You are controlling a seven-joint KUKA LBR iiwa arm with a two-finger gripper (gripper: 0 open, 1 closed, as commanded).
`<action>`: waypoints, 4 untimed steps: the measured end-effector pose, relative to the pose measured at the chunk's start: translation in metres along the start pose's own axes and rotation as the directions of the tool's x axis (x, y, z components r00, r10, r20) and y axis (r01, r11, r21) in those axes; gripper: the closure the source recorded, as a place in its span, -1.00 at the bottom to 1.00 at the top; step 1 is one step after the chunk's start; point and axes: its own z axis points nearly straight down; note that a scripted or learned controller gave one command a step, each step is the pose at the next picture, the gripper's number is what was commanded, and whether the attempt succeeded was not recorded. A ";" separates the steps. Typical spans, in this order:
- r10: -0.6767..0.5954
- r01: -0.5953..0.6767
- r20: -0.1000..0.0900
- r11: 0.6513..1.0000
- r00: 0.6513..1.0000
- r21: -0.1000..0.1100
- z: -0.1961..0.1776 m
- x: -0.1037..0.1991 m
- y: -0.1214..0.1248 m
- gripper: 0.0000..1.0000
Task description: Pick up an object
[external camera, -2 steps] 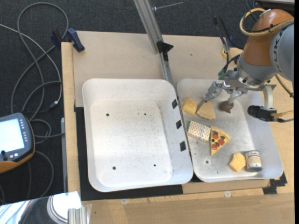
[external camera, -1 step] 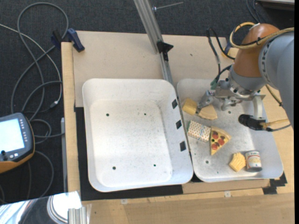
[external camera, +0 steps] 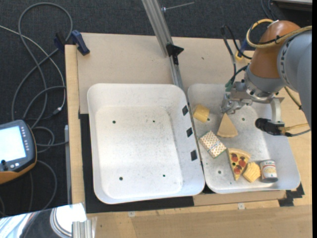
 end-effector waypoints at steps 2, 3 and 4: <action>-0.001 0.001 0.004 1.000 1.000 -0.008 -0.094 -0.007 -0.002 1.00; -0.006 0.006 -0.002 1.000 1.000 0.003 -0.100 0.052 -0.016 1.00; -0.005 0.005 -0.002 1.000 1.000 0.005 -0.098 0.106 -0.043 1.00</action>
